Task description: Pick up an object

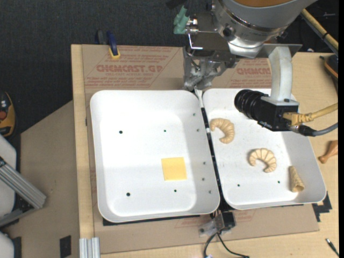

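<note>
- Nearest the camera: cable and small connector [224, 222] at front bench edge, between the two bins; clear of the work.
- Left bin [107, 112]: one yellow cheese slice [174, 169], flat, front-right part of floor, well apart from everything else.
- Right bin [309, 171]: cone-shaped pastry piece [296, 179] near front-right rim; croissant [263, 159] mid-floor; second croissant [223, 129] further back, near the divider between bins.
- Behind those: black cylindrical camera unit [261, 109] on white bracket, hose trailing right, hanging over back of right bin.
- Farthest: gripper [200, 81] at back edge, roughly over the seam where the bins meet, above the rims, touching no object. Finger state: cannot tell, tips blurred and dark against cardboard.
- Task status, judged: nothing picked yet; any of four items a candidate, nearest being the back croissant.
- Risks, judged:
  - Straight descent from here lands on bin rims or seam, not on an object; lateral shift needed first.
  - Cheese slice thin and flat; likely slip or no purchase, fingers scraping bin floor.
  - Croissants curved; off-centre pinch may roll or squirt one sideways.
  - Back croissant close to divider wall; finger could jam against rim.
  - Cone piece near rim; a nudge could wedge it against the wall.
  - Camera unit and hose could sweep over croissants on a rightward reach.
</note>
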### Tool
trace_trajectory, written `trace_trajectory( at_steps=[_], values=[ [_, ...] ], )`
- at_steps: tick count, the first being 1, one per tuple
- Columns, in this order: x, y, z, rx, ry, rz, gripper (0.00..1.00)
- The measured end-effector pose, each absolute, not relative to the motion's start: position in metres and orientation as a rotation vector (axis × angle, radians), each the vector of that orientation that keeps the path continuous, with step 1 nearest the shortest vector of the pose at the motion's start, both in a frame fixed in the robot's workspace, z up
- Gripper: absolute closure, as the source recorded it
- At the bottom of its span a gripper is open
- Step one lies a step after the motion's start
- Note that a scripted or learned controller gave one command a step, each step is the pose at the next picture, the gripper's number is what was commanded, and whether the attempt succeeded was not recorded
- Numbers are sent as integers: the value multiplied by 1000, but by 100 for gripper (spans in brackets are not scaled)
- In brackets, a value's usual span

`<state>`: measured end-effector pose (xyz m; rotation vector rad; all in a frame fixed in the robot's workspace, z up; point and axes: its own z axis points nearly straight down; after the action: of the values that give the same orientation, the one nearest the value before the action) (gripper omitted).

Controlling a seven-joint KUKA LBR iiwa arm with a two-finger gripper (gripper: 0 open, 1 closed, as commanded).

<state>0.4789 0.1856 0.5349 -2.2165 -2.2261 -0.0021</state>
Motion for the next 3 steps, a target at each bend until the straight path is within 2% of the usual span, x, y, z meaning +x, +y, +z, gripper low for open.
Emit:
trace_trajectory(
  at_steps=[1,2,3],
  values=[
    [479,227,535,-2217,-2227,-5,100],
    [479,177,535,-2225,-2217,4,100],
    [479,222,535,-2217,-2226,-3,100]
  ],
)
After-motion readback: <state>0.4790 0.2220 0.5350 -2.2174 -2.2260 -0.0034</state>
